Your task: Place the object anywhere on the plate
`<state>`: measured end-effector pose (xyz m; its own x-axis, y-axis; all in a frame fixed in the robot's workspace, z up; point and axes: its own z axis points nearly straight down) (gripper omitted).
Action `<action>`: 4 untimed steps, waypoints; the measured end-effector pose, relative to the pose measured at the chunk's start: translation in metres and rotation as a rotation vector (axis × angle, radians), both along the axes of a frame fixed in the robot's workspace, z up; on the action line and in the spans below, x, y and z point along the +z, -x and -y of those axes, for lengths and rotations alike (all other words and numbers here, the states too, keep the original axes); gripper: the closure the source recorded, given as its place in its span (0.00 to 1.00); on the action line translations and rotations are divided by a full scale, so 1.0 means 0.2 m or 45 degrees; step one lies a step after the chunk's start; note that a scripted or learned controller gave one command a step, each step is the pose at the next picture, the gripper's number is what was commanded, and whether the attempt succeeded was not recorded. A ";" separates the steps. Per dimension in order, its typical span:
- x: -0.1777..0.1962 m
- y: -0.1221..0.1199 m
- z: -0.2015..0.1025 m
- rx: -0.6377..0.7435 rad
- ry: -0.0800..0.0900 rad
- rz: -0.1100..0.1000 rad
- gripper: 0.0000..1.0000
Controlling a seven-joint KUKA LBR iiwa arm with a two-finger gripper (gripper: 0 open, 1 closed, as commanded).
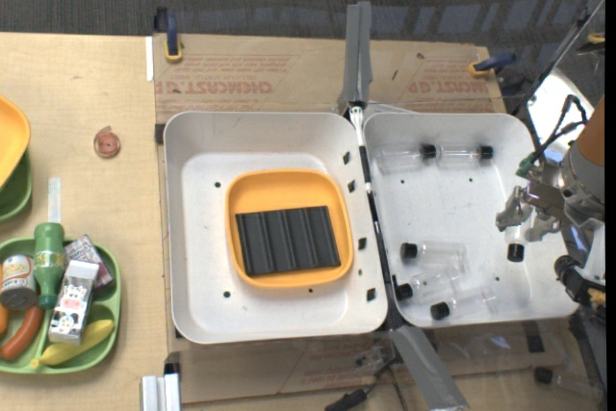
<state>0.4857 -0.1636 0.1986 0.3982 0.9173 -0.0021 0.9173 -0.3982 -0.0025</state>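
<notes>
Green plate (96, 342), lower left on the table (77, 91) — carries toy food: a green bottle (46, 265), a small can (16, 272), a white carton (69, 303), a red sausage (19, 332) and a yellow banana-like piece (72, 346).

Yellow dish (10, 144) over a green one, left edge of the table, cut off by the frame. Small pink ring-shaped item (107, 142) lies apart on the wood.

Left bin (192, 207) — holds the orange-yellow plate (327, 188) at its middle, with a dark ribbed rectangular block (289, 239) lying flat on it.

Right bin (443, 207) — holds clear tubes with black caps: one (454, 151) lying along the far wall, several more (433, 269) clustered toward the near left corner, one black cap (516, 252) near the right side.

Arm — enters from the right, wrist angled inward over the right bin's right edge. Claw (520, 212) sits low over the bin's right side, just above the lone black cap; whether its fingers are open or closed cannot be told, and nothing can be made out between them.

Cardboard sheet (250, 72) underlies both bins, clamped at the far corners.
</notes>
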 end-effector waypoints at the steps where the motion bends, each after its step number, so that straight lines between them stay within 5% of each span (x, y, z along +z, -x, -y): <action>1: 0.12 -0.25 0.18 0.313 0.000 0.000 1.00; 2: 0.16 -0.49 0.25 0.641 0.001 0.002 1.00; 3: 0.21 -0.87 0.26 0.800 0.000 0.003 1.00; 4: 0.64 -0.87 0.29 1.125 0.002 0.004 1.00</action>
